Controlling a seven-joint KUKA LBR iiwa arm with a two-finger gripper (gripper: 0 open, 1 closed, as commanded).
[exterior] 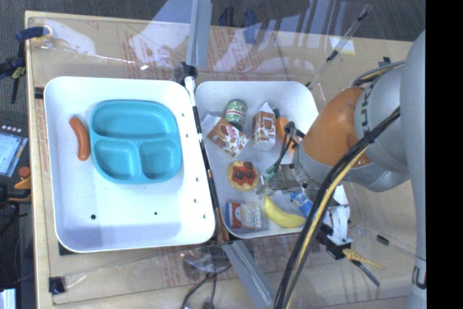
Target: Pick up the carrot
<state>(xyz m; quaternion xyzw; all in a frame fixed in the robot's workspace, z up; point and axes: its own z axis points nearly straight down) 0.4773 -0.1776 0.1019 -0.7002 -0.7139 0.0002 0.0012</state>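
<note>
Carrot (pixel 282 128) mostly hidden behind arm (pixel 340 137) in right bin (pixel 210 94), tool state impossible to tell.

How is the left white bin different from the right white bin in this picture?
The left bin is wider than the right bin. The left bin holds a blue divided tray with a sausage beside it, while the right bin holds many small things, among them a can, two cartons and a banana. The arm hangs over the right bin, not over the left bin. Both bins are shallow and white.
</note>
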